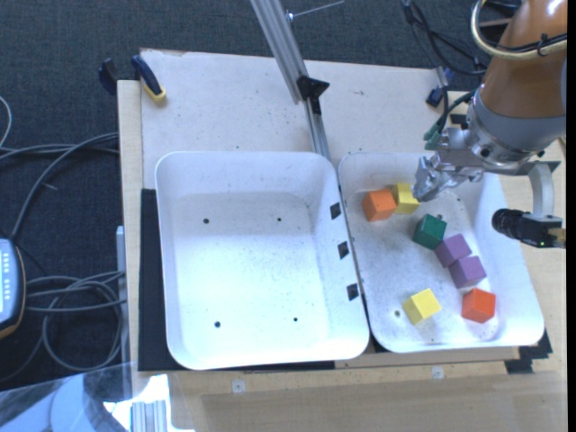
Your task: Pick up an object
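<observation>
I see claw (430, 180) low in right bin (522, 318), upper middle — just beside yellow block (406, 196) and orange block (380, 203); grip state, cannot tell.

So the bench (225, 97) is this speckled beige board with a blue and yellow clamp (148, 77) up at 11 o'clock. A metal pole (283, 39) slants in from 12. Loose black cables (54, 178) are sprawled on the dark carpet (63, 25) around 9.

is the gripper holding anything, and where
Cannot be told. The gripper sits just above the yellow block, but no block shows in its grip.
</observation>
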Action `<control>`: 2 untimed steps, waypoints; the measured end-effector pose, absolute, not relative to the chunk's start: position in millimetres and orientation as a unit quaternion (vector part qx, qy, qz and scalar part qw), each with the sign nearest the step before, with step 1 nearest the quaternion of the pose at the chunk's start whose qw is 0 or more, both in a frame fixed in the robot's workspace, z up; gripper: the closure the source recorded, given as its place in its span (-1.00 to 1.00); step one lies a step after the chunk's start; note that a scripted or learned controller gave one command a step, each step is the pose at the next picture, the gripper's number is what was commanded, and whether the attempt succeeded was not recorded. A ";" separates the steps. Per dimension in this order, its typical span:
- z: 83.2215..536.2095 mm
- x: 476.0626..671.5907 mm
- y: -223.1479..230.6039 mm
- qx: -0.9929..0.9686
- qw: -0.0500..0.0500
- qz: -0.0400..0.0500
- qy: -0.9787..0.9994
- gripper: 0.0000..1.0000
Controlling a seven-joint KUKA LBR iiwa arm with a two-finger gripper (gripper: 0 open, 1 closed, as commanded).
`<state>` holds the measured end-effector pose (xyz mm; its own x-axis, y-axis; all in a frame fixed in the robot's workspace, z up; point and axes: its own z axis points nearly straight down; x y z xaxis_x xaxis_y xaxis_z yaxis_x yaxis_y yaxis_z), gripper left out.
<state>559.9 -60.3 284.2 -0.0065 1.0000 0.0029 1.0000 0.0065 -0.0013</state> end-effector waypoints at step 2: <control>271.1 538.5 43.9 -0.704 0.001 -0.001 -0.710 1.00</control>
<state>538.5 43.9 271.1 -0.0077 1.0000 0.0030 1.0000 0.0077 -0.0012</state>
